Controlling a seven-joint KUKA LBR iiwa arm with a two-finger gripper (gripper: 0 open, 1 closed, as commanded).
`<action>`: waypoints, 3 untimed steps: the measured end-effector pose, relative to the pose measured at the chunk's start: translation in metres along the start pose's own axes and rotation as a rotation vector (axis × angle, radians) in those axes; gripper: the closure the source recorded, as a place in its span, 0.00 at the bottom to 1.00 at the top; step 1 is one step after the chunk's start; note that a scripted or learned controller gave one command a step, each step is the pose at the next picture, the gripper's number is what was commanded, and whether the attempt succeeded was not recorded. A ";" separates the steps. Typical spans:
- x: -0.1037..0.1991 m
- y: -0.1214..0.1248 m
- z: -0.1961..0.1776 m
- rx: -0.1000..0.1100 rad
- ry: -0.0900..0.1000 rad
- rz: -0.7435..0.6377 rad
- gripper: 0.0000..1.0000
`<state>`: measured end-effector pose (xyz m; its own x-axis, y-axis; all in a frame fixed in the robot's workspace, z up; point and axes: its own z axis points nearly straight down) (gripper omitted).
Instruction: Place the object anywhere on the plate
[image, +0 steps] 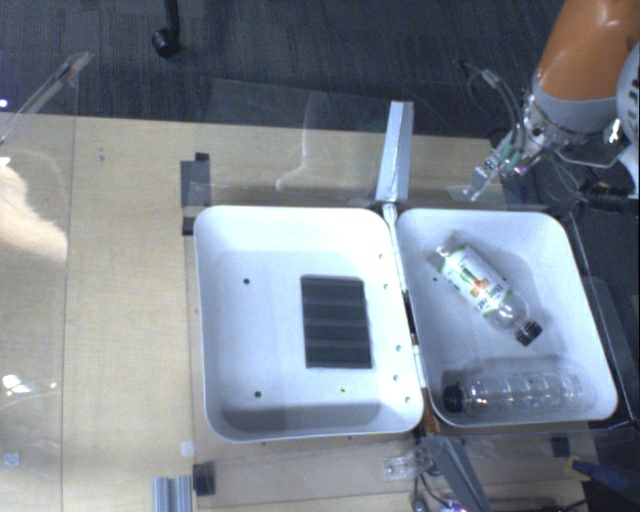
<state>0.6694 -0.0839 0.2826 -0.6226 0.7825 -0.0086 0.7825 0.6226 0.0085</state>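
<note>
A dark ridged rectangular plate (336, 321) lies flat in the middle of the left bin (222, 330). In the right bin (566, 262), a small bottle with a green and orange label and a black cap (482, 287) lies diagonally. A clear plastic bottle with a dark cap (515, 392) lies along that bin's near wall. My gripper (497, 168) hangs above the bench beyond the right bin's far rim, well away from both bottles and from the plate. Nothing shows in it.
A metal bracket (396, 150) stands upright at the far end of the divide between the bins. A clear acrylic sheet (40, 250) covers the bench at the left. Cables (600, 195) trail at the far right.
</note>
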 end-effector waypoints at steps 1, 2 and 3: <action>-0.015 -0.018 0.055 0.002 0.004 -0.127 1.00; -0.002 -0.037 0.042 0.001 0.003 -0.315 1.00; -0.021 -0.052 0.134 0.003 0.003 -0.021 1.00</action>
<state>0.6433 -0.1327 0.1487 -0.6389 0.7692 -0.0055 0.7692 0.6390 0.0057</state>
